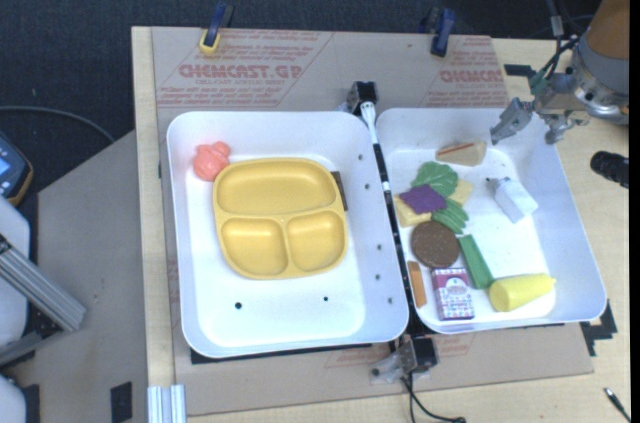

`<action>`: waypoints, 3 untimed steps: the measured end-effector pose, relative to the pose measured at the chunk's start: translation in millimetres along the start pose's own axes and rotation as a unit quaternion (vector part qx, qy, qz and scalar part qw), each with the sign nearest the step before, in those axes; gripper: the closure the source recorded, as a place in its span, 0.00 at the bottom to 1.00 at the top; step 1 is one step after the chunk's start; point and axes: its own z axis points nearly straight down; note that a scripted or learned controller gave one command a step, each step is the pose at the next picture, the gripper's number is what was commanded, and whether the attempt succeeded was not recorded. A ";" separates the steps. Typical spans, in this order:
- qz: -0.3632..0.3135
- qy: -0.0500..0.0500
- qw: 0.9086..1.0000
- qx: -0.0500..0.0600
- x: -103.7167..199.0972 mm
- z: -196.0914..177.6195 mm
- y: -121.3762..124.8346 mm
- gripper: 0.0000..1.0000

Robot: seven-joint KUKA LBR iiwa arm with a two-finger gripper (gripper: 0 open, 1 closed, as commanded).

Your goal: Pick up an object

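**Gripper open above the right bin's far edge**

You have the gripper (528,118) hanging over the far rim of the right bin (575,241), its fingers spread apart with nothing between them. Nearest to it lies the small sandwich wedge (461,151), long axis running left to right across the bin, slightly tilted. Below that you see the white block (513,200), angled diagonally, and the yellow corn piece (520,290) lying roughly crosswise near the front wall. The left bin (190,241) holds a yellow divided plate (279,215) and a pink toy (210,159).
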 end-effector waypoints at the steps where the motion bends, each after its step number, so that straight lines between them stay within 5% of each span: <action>1: -0.001 0.001 1.000 0.002 3.5 42.7 -1.1 0.00; 3: -0.001 0.000 1.000 0.002 -0.7 106.5 5.4 0.00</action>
